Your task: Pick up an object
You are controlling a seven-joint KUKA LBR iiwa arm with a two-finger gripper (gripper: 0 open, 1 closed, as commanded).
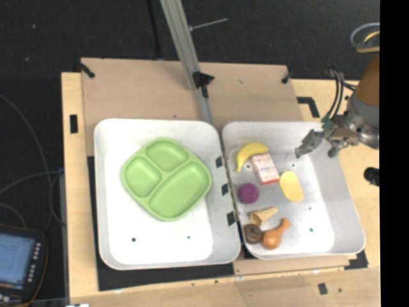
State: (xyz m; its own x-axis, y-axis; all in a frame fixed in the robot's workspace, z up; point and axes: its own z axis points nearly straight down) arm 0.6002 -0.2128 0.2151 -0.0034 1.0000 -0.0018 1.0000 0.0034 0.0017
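Gripper (317,143) over the right bin (332,190).
I see its fingers spread, holding nothing; the yellow piece (291,185) lies just below-left.

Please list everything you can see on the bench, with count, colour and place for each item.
bins: 2, white, side by side on the bench
divided plate: 1, green, in the left bin
banana: 1, yellow, right bin, upper left
small box: 1, red and white, beside the banana
flat oval piece: 1, yellow, right bin, middle
ball: 1, purple, near the right bin's left wall
ice cream cone: 1, tan, below the ball
doughnut: 1, brown, right bin's lower left
pear-shaped piece: 1, orange, beside the doughnut
gripper: 1, grey, above the right bin's upper right
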